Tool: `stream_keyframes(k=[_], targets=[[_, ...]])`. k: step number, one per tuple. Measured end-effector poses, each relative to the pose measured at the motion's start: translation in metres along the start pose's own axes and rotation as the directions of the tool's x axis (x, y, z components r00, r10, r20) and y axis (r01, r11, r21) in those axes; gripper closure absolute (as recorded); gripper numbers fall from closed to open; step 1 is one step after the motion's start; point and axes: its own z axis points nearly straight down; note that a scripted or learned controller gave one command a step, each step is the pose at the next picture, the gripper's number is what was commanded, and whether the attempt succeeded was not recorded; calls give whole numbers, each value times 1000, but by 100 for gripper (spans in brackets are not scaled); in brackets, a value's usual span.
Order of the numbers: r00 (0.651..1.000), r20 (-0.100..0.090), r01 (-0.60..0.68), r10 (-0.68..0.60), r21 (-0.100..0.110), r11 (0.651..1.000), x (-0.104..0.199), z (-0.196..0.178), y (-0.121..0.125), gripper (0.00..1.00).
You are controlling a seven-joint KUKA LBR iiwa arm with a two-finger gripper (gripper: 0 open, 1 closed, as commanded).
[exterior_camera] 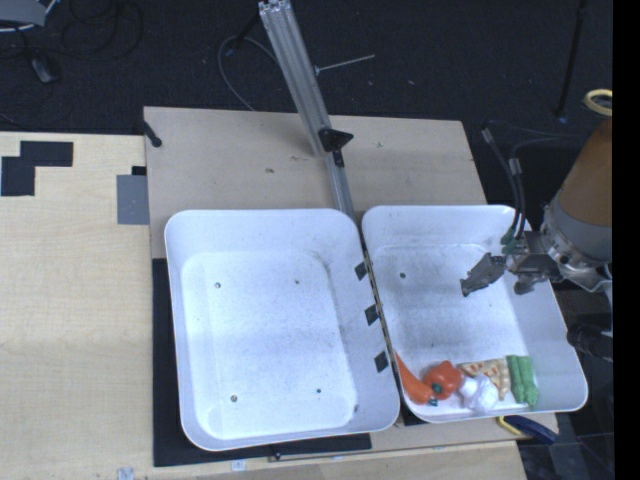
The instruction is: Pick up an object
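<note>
Several small objects lie along the front edge of the right bin (430, 298): an orange-red pointed piece (412, 382), a red round piece (445, 376), a tan ridged piece (486, 370), a white crumpled piece (479, 395) and a green piece (522, 379). My gripper (502, 279) hangs over the right side of this bin, well behind the objects. Its two dark fingers stand apart, open, with nothing between them. The arm's grey wrist and orange band reach in from the right.
The left bin (260, 318) lies beside the right one, with black clips (371, 314) along the shared rims. An aluminium rail (300, 68) slants up from behind the bins. Cables lie on the dark floor at the back.
</note>
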Motion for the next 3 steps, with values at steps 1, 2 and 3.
stream_keyframes(k=[1,2,3], targets=[[1000,-1,4,-4,-4,1000,70,-53,-14,0],[1000,-1,4,-4,3,1000,127,-20,29,0],[1000,0,-2,2,0,1000,123,-31,29,100]])
